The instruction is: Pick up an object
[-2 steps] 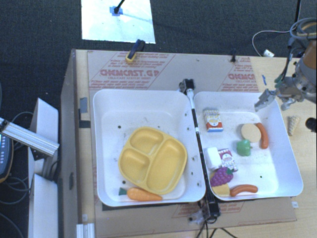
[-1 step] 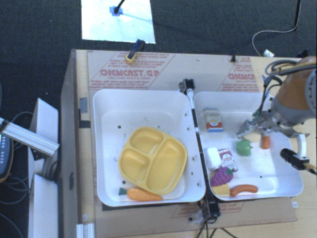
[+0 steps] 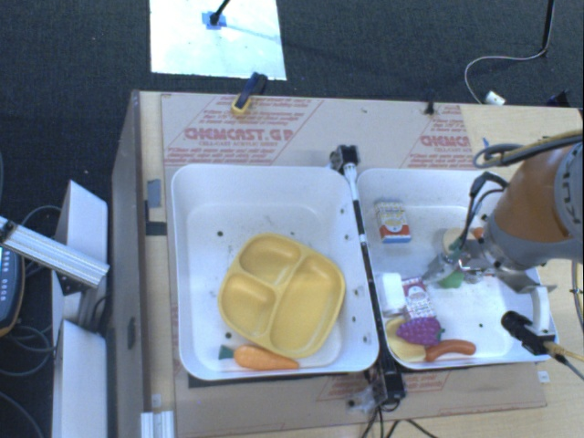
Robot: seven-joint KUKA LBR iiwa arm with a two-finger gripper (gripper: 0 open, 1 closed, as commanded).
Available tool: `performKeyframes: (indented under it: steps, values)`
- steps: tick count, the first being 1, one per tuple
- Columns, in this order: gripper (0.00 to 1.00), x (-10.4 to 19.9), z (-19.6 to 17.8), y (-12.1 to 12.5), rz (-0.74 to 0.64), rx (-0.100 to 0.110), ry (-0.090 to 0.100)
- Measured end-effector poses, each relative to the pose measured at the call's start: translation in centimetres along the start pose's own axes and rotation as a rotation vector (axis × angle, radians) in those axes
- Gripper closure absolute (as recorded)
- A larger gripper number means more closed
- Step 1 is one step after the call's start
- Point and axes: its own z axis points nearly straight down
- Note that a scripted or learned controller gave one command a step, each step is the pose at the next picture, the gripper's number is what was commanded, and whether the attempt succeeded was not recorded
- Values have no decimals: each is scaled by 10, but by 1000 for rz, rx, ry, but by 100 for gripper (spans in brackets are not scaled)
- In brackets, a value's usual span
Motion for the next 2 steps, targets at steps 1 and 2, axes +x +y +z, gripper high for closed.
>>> performKeyframes:
  steps: [1, 2]
  values:
    - [100, 0, -11, 2, -1, -5, -1]
    - [100, 58, -4, 101, -3, -10, 0]
